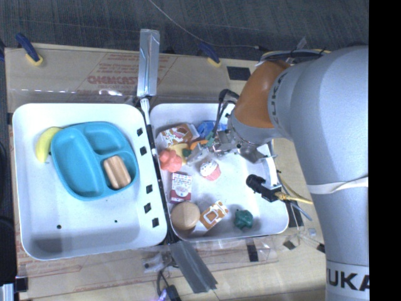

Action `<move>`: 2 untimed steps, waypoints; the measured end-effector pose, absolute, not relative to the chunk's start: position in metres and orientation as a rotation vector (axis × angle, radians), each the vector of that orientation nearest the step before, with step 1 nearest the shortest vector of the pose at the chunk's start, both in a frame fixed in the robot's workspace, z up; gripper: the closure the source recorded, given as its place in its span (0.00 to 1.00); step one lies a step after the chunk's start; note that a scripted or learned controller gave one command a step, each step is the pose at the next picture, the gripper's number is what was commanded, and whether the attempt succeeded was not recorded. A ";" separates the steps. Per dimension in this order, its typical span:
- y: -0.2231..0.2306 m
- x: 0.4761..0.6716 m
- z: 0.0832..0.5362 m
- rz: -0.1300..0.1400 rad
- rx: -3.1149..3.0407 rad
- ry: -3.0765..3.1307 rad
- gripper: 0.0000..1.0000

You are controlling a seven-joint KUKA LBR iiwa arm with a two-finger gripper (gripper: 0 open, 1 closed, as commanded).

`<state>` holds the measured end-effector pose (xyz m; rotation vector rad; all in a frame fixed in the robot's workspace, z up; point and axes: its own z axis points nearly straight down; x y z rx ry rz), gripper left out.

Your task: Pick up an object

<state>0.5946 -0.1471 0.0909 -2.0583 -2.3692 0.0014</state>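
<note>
The arm (338, 168) reads "KUKA", cut off low; the cardboard sheet (113, 74) bears faint, perhaps mirrored, unreadable print.

Two white bins, about a dozen small items between them.

The left bin (25, 187) holds one blue divided plate (81, 162), one bread roll (116, 171) and one banana (44, 144). The right bin (276, 221) holds one cupcake (210, 169), one red carton (181, 186), one round bun (185, 216), one green piece (244, 218), one small milk-carton toy (214, 214), one peach-coloured item (170, 160), plus several packets too jumbled to count.
</note>
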 end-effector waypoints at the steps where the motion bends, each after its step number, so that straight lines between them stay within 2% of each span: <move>1: -0.180 0.571 0.183 -0.001 -1.837 -2.553 0.00; 2: -0.141 0.642 0.127 0.000 -1.655 -2.667 0.00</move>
